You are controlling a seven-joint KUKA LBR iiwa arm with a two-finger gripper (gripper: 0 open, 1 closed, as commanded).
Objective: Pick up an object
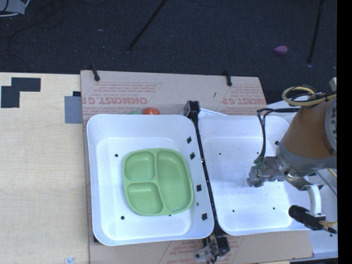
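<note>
A light green divided plate (158, 181) with three compartments lies flat in the left bin (104, 147), slightly toward its front right. My gripper (258, 176) hangs low over the right bin (236, 147), near its right side, under the orange-banded wrist. I see nothing held in it. The bin floor around it is bare white.
A small red-orange thing (150, 111) lies just behind the left bin's back rim on the cardboard (165, 92), with a speck of green beside it. A black divider (201, 169) runs between the bins. The wooden bench (38, 169) extends to the left.
</note>
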